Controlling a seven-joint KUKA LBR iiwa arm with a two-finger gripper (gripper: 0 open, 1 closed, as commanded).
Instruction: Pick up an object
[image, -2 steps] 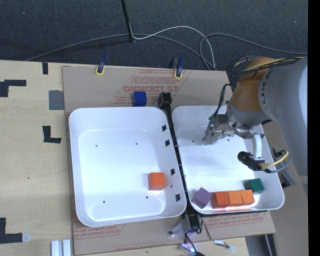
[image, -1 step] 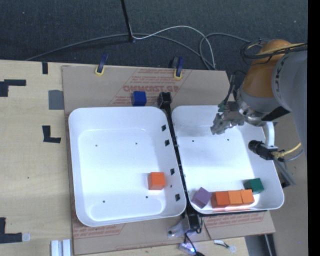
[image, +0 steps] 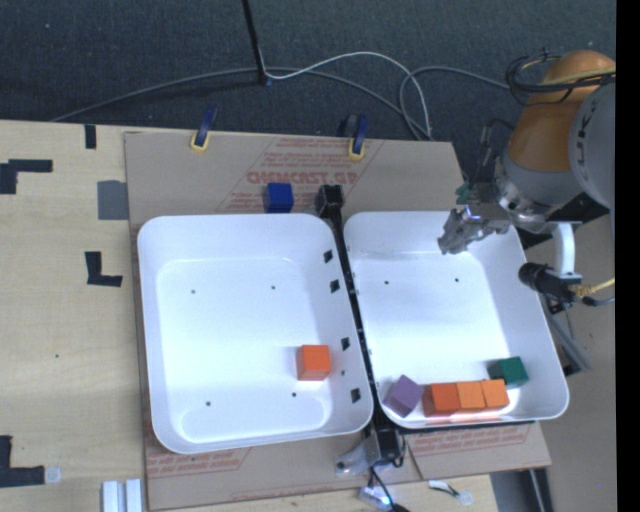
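- Your gripper (image: 462, 236) hangs at the upper right of the frame, over the far rim of the right-hand shallow white bin (image: 420, 262); you cannot tell from this view how its jaws stand, and nothing shows between them.
- Your candidates lie well apart from it. In the right-hand bin, along the near wall at the lower right, sit a purple block (image: 403, 395), a long orange block (image: 465, 397) just beside it, and a dark green cube (image: 509, 371) at the orange block's right end.
- In the left-hand shallow white bin (image: 200, 250) a single small orange cube (image: 314, 361) sits alone, lower centre of the frame, with bare floor on all sides.
- A small blue cube (image: 279, 196) rests outside the bins on the cardboard sheet (image: 290, 175) covering the tabletop, upper centre.
- Judging from this, the lone orange cube is your easiest pick: no neighbour to catch a finger.
- If you stay in the right-hand bin, favour the green cube or the purple block, and approach so the jaws straddle the free sides, not the side touching the orange block.
- Mind the near wall: the crowded blocks lie close to it, so come down vertically.
- Centre over the block before descending.
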